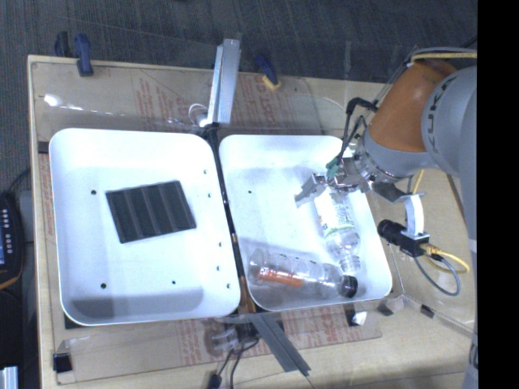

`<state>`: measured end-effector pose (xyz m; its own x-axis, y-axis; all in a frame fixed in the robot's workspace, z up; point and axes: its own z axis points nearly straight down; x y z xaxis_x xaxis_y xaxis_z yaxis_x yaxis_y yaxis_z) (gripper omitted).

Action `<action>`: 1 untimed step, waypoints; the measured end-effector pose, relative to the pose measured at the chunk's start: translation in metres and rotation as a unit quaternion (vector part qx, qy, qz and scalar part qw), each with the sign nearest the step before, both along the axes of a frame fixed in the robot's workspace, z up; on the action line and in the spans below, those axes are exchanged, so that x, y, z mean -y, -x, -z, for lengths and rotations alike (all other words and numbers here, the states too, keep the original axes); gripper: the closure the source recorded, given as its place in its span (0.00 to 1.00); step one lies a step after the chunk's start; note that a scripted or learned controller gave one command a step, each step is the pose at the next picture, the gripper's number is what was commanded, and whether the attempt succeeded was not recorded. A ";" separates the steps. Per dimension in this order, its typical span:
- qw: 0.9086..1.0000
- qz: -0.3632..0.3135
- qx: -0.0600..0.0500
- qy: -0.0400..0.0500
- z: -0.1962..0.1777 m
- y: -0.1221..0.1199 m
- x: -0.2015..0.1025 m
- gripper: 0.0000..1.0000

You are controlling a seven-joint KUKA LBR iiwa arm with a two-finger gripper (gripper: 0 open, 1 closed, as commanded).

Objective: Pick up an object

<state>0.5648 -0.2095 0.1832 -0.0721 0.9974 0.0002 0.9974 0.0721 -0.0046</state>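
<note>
In the right bin [259,185] a clear plastic bottle [340,229] lies along the right wall, its cap end pointing toward the front. A second clear bottle [292,274] with an orange item inside and a black cap lies across the front of that bin. My gripper [315,188] hangs over the right bin's middle right, just at the far end of the first bottle. Nothing shows as held in it. A dark ribbed rectangular pad [151,210] lies flat in the middle of the left bin [73,160].
The two bins meet at a raised divider [220,193], with a metal rail [224,79] behind it. Blue clamps [81,53] sit on the bench's far edge. The arm's grey and orange body [413,120] overhangs the right bin's right rim.
</note>
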 end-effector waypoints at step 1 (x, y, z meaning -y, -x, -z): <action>1.000 -0.014 0.000 -0.001 0.003 0.001 -0.001 0.00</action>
